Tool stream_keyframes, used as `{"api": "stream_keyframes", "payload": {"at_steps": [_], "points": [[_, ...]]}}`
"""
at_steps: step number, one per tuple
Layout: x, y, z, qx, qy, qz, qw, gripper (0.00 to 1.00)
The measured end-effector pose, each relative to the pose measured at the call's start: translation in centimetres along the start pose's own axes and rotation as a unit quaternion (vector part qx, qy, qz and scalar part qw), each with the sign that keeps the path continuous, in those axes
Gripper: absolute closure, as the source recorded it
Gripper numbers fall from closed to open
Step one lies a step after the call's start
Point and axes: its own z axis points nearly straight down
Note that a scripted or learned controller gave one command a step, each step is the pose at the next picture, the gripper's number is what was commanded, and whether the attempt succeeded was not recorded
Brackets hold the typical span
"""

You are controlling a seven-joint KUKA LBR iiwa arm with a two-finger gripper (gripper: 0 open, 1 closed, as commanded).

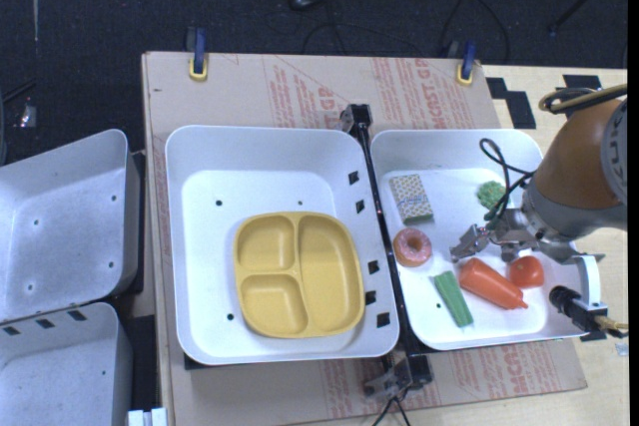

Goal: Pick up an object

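The tool (477, 240) was seen low in the right bin (439, 155), just above the orange carrot (489, 283), beside the red tomato (526, 269); its grip state could not be told.

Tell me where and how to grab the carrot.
Grip the carrot across its thick middle, coming straight down. It lies flat, pointing toward the lower right, so set the fingers across its width. The tomato sits close on its right, leaving little room there.
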Motion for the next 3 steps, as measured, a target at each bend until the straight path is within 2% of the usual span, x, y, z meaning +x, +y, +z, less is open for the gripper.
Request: {"api": "stream_keyframes", "payload": {"at_steps": [1,3], "points": [[0.0,0.1,-1.3,-0.002,-0.001,0.000,1.0000,1.00],[0.8,-0.7,-11.5,-0.004,-0.001,-0.002,1.0000,1.00]]}}
